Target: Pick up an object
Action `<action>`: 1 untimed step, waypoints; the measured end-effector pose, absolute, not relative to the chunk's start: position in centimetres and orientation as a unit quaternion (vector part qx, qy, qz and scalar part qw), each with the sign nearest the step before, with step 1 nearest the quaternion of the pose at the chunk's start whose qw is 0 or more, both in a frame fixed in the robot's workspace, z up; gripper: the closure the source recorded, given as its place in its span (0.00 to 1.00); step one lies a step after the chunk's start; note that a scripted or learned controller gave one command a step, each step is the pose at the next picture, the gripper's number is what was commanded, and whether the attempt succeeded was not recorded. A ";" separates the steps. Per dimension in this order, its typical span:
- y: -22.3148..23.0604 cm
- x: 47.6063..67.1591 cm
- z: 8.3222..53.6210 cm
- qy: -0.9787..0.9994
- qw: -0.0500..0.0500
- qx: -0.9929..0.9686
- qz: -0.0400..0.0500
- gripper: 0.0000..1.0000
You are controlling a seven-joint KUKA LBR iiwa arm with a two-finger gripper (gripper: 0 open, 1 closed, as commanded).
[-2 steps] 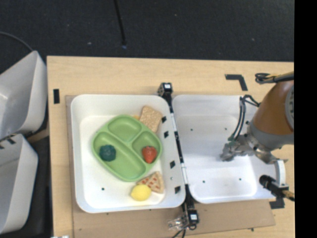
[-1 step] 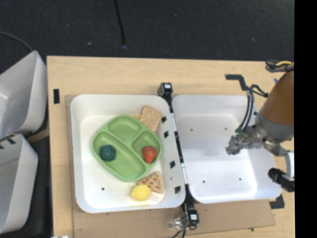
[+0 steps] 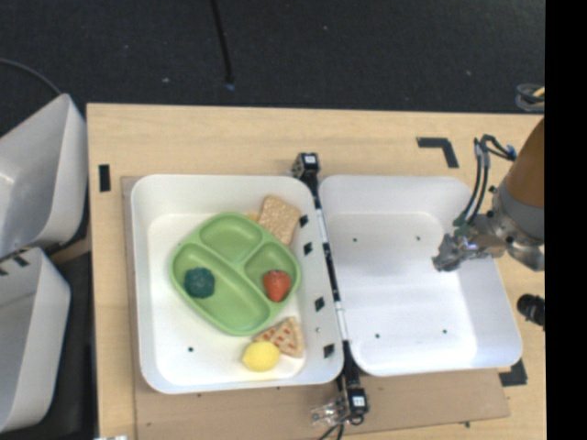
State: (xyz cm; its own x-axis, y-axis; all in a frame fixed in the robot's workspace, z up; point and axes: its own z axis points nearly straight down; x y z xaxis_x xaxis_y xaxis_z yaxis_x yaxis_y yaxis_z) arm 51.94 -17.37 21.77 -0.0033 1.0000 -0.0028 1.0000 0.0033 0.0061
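Here's the arm (image 3: pixel 523 191) reaching in from the right, orange band showing above the wrist, and the gripper (image 3: pixel 448 255) hangs over the right part of the right bin (image 3: pixel 404 346). Its fingers are small and blurred from up here — I cannot tell whether they are apart or together, and nothing shows between them.

All the objects sit in the left bin (image 3: pixel 151 356), well apart from the gripper. A green divided plate (image 3: pixel 229 314) fills the middle of it, its long axis running on a slant from far-left toward near-right. In the plate's left compartment rests a dark green round piece (image 3: pixel 199 282); in the right compartment a red strawberry-like piece (image 3: pixel 277 285), its long axis roughly far to near — which end is the tip I can't make out.

Just past the plate's far-right rim lies a tan cracker (image 3: pixel 278 216), a squarish slab tilted against the rim. At the near-right rim sits a pizza-like wedge (image 3: pixel 286 337), its narrow point aimed toward the far side, and touching it on the left — a yellow lemon-like piece (image 3: pixel 260 357), its long axis running left to right.
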 end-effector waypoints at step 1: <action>-11.8 51.5 22.0 0.710 -0.001 0.705 0.001 1.00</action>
